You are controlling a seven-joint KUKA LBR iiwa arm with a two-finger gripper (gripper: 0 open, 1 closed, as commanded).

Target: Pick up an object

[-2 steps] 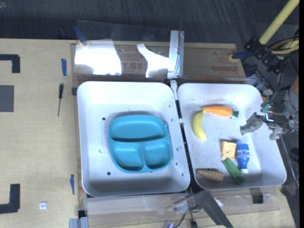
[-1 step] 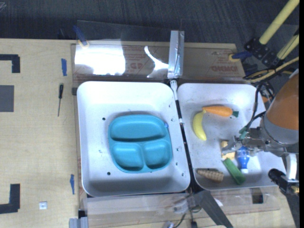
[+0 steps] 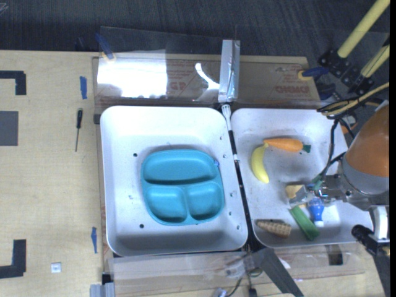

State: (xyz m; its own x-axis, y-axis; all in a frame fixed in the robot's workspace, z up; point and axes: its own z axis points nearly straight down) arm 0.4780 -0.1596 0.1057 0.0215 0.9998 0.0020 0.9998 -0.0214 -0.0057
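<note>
Two bins point(image 3: 124, 129) sat side by side below me, and I took the blue divided tray point(image 3: 180, 185) in the left one as my mark for everything else. That tray lay flat in the middle of its bin, untouched, with nothing in its compartments.

All the loose things lay in the bin to the right of the tray. Closest to it was the banana point(image 3: 259, 164), just across the divider. Up and to the right of the banana, farther from the tray, lay the carrot point(image 3: 284, 144), its green end pointing away from the tray. Down at the near edge, to the lower right of the tray, sat the waffle cone point(image 3: 274, 228).

My gripper point(image 3: 312, 198) hung low over the far side of that bin from the tray, right above a small cluster: a green stick-like piece point(image 3: 304, 221), a blue-and-white item point(image 3: 316, 211) touching it, and a yellowish block point(image 3: 294, 190) just beside. I could not tell how my own grasp was set, or whether anything was in it.

As I judged it, the pick was not done. Nothing looked lifted; every object seemed to rest on the bin floor. I had reached a candidate. Closing, gripping and raising it remained.
</note>
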